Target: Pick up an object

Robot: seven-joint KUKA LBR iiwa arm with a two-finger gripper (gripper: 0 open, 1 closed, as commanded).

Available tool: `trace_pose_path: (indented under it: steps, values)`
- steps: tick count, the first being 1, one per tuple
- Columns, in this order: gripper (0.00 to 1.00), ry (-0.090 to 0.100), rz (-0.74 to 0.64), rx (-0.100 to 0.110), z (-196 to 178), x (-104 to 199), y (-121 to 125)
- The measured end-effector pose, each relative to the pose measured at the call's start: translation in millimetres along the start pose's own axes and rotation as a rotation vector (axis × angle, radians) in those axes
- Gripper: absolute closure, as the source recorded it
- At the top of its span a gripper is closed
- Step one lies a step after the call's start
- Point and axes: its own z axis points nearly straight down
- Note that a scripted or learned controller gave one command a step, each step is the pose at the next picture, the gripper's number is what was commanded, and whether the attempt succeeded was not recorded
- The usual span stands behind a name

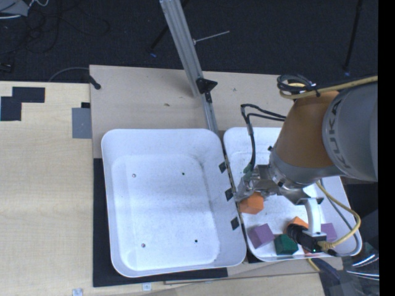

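My gripper (252, 189) hangs over the left part of the right bin (237, 142), close to the wall between the two bins. An orange rounded object (251, 204) sits directly under its tip, partly covered by it; whether it is touched I cannot tell. A purple block (260, 234) lies in front of that, and a green block (285, 245) lies to its right. A small orange piece (300, 222) and a small purple piece (329, 231) lie further right. The grey arm with its orange band (305, 137) covers much of the right bin.
The left bin (123, 147) is a wide white tray beside the gripper. A slanted metal rail (185, 42) rises behind the bins. Cables (250, 128) trail from the wrist, and a yellow cable (345, 236) loops at the right bin's front corner.
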Motion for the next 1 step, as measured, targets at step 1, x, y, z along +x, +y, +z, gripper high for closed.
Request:
trace_pose_path:
  steps: [1]
  values:
    - [1.00, -0.001, -0.001, -0.003, -0.2, 63.7, 58.6]
